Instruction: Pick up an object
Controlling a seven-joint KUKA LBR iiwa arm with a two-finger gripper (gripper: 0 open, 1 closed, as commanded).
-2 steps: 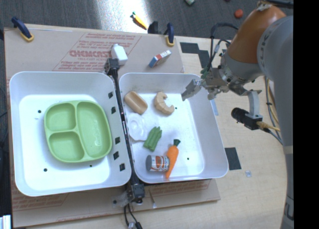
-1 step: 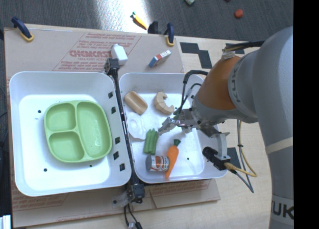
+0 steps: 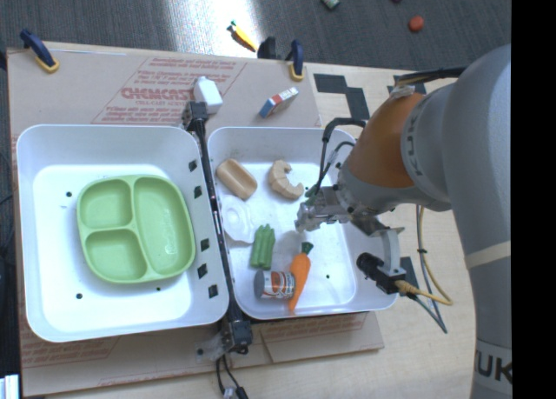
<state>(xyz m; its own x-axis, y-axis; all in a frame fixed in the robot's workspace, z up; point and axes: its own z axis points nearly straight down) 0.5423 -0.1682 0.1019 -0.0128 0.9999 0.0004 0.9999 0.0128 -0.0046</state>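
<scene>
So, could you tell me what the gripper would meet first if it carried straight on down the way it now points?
Probably the carrot: the gripper hangs just above its leafy top in the right bin. Depth is hard to judge from this slant, so it might instead land on bare bin floor beside it.

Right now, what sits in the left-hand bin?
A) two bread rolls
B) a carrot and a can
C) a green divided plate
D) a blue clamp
C: the green divided plate lies alone in the left bin, while the carrot and can lie in the right bin.
</scene>
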